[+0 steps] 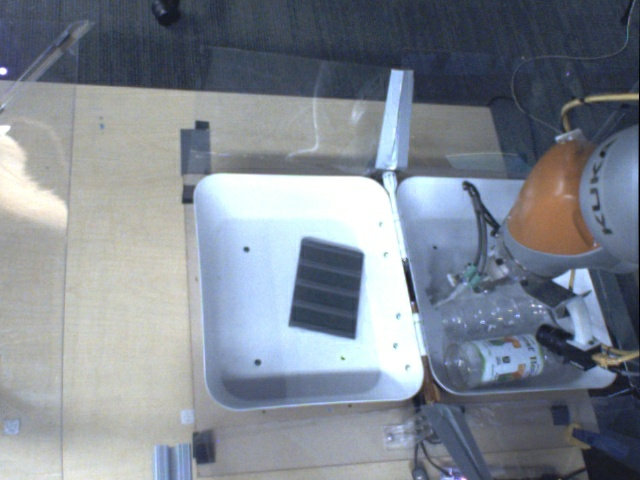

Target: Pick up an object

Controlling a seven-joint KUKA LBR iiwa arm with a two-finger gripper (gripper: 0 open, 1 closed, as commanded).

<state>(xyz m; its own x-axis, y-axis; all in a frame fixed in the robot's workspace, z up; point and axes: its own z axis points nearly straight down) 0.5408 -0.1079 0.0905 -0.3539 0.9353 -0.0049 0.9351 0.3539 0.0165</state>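
**Arm low over the right bin, bottles close beneath it**

The grey arm (590, 208) with its orange band reaches in from the right and hangs over the right bin (430, 213). The gripper (478, 276) sits at the end of it, down among clear plastic, and whether it is open or closed on anything cannot be told from this view.

Just near of the gripper lies a clear plastic bottle (485, 318), on its side and hard to make out against the white floor. Nearer again, against the bin's near wall, lies a labelled bottle (497, 360) with a dark cap pointing right. Both are within short reach of the gripper, the clear one almost touching it.

Both bottles look light and thin-walled. They would probably give under a squeeze, and their round, smooth sides are likely to roll or slip away from a pinch. The best hold would seem to be across the middle of the body, square to its long axis; the labelled one offers a little more friction on its paper band.

In the left bin (215, 268), well apart from the arm, a flat dark ribbed block (327, 287) lies near the centre. It looks stiff and low, so its edges would be hard to catch.
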